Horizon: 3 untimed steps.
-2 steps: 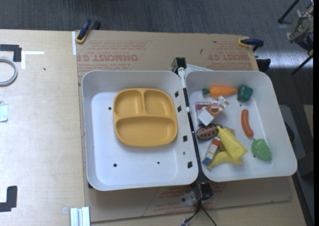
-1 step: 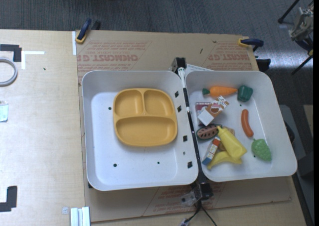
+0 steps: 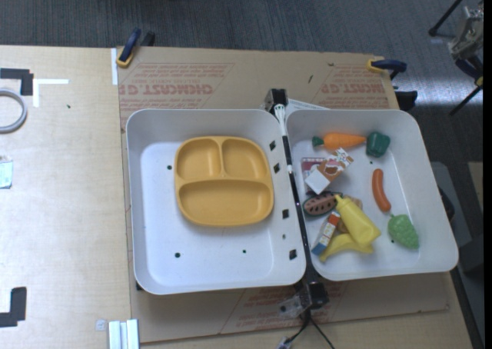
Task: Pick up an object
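On the counter we see two white bins side by side. Nearest in the right bin lie a yellow banana, a yellow bottle and a green broccoli. Further back are an orange sausage, a carrot and a green pepper. The left bin holds a yellow divided plate. The state of the pincer we cannot tell.
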Each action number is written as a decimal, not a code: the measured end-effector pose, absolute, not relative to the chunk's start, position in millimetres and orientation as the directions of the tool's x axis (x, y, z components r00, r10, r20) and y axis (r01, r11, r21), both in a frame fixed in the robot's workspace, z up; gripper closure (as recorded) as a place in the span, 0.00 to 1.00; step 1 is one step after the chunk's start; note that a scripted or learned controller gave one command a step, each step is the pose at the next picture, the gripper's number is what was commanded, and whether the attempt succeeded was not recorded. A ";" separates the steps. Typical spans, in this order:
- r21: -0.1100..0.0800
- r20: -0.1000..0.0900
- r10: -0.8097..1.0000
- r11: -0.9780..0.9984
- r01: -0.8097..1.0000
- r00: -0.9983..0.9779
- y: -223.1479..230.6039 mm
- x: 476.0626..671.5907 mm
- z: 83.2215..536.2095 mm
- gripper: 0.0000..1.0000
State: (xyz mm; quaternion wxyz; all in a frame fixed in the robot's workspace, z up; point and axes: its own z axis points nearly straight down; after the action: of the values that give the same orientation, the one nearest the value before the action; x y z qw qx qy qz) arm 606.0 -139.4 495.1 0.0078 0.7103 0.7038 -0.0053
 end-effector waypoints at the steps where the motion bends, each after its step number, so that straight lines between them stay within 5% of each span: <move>1: 0.004 -0.020 1.000 -0.006 1.000 0.006 -139.1 607.2 503.5 1.00; 3: 0.004 -0.025 1.000 0.001 1.000 -0.001 -138.5 609.8 519.7 1.00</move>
State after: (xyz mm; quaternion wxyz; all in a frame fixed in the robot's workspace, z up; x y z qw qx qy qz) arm 609.8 -138.5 519.7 0.0101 0.7069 0.7072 -0.0073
